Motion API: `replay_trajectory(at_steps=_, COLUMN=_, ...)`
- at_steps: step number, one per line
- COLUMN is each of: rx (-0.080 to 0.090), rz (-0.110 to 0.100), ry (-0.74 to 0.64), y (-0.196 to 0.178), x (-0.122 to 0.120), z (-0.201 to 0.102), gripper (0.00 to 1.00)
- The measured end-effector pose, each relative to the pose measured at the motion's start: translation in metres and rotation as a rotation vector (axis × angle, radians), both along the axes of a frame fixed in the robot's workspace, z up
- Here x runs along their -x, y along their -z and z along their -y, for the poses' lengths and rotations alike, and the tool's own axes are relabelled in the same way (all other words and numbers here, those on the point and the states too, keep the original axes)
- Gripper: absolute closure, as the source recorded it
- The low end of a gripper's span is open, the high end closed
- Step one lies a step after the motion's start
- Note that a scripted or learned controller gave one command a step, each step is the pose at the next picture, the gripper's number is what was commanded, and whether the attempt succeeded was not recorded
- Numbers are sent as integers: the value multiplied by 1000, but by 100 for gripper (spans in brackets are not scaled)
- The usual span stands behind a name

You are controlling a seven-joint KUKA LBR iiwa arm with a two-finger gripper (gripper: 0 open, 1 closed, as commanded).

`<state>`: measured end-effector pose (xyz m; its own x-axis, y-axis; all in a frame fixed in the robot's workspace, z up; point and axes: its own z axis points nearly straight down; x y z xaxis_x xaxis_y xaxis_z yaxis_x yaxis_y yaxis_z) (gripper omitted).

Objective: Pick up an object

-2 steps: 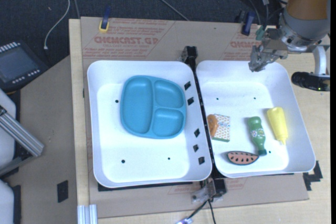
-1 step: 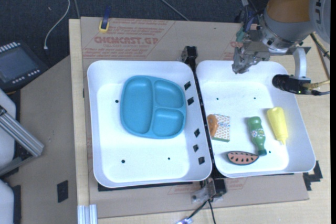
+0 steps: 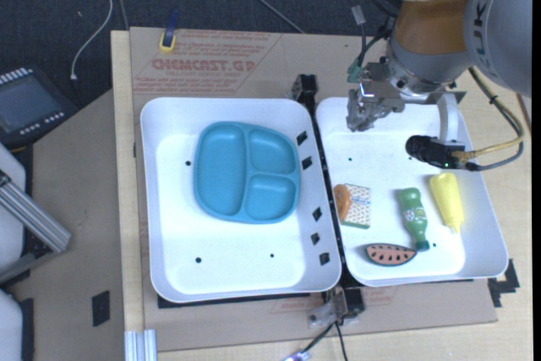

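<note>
Cardboard covers the counter [image 3: 211, 55] under two white bins, and dark carpet with loose cables lies behind it. From the overhead camera I see the left bin [image 3: 165, 207] carrying a blue divided plate [image 3: 247, 172] and nothing I would pick. The right bin [image 3: 482, 216] has the candidates: a small checked packet with an orange piece [image 3: 353, 205] near the divider, a green bottle [image 3: 413, 217] beside it, a yellow piece [image 3: 447, 199] just right of the bottle, and a watermelon slice [image 3: 391, 254] at the near edge.

My arm comes in from the right and the pincer [image 3: 369, 107] hangs over the far end of the right bin, well apart from all four things. I see nothing between its fingers — whether they are spread or closed I cannot tell at this angle.

For a good pick I would choose the watermelon slice or the packet, because each lies free with space around it. The bottle and the yellow piece are near each other, so a finger could push one while closing on the other. I would bring the pincer straight over the middle of the chosen thing, turn it across the narrow side, then descend — not slide in from the side.
</note>
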<state>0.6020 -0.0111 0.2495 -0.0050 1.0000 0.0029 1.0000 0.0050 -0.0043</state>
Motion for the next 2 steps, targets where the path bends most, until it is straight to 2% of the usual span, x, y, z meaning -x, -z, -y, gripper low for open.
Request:
replay_trajectory(at_steps=1, rx=0, rz=0, ry=0, y=13, x=2, z=-51, gripper=100)
replay_trajectory(at_steps=2, rx=0, rz=-1, ry=-1, y=18, x=26, z=-100, gripper=100)
